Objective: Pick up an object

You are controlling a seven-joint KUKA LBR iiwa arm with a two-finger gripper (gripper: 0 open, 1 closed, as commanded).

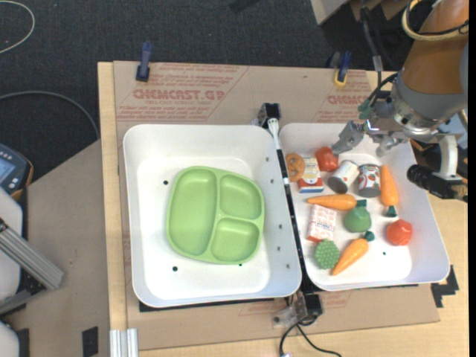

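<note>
The right bin (428,270) holds several toy foods: a red tomato (326,158), two small cans (343,175) (369,175), three carrots (388,186) (333,201) (351,254), a green pepper (358,219), a broccoli piece (326,253), a red-and-white carton (321,222) and a second tomato (399,232). My gripper (366,141) hangs over the far side of this bin, just beyond the cans. It is open, its fingers spread, with nothing between them.
The left bin (141,199) holds a green divided plate (216,214). An orange item with a small box (299,168) lies by the divider between the bins. Clamps (143,56) (342,69) grip the cardboard's far edge. The arm's black fitting (439,177) overhangs the right bin's right rim.
</note>
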